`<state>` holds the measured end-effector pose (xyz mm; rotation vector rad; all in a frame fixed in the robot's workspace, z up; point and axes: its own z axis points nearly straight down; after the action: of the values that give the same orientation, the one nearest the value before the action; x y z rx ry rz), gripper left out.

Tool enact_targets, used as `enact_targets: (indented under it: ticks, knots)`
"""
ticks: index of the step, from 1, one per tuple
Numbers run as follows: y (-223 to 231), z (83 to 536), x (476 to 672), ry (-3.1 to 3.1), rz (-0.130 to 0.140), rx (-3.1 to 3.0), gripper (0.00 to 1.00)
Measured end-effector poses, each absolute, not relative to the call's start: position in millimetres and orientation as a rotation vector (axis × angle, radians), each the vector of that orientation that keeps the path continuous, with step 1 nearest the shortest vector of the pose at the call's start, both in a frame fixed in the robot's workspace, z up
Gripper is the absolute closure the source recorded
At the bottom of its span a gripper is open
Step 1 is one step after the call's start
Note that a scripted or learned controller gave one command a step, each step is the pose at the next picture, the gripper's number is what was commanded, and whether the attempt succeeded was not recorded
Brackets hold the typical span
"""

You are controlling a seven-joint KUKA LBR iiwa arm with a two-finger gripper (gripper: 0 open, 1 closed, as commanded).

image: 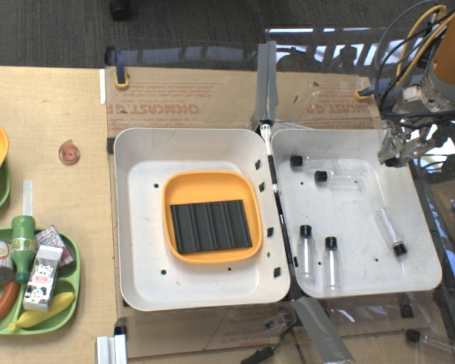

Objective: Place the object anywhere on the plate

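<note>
Up top, tool (400,152) hung over right bin's (409,279) far edge, grip state unclear. Clear vials (331,262) lay w/in right bin; yellow plate (211,184) sat in left bin (136,226).

Plate (211,190) in left bin (136,226)

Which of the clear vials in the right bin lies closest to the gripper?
The slanted vial near the bin's right wall, black cap pointing toward the front edge. It lies below the gripper; the others sit further left.
</note>
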<state>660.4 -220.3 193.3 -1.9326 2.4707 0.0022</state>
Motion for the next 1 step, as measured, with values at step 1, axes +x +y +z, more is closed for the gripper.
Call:
enact_targets:
  ticks: [1]
  knots:
    - [-220.5, 199.0, 660.2, 2.207, 0.004, -2.229, 1.00]
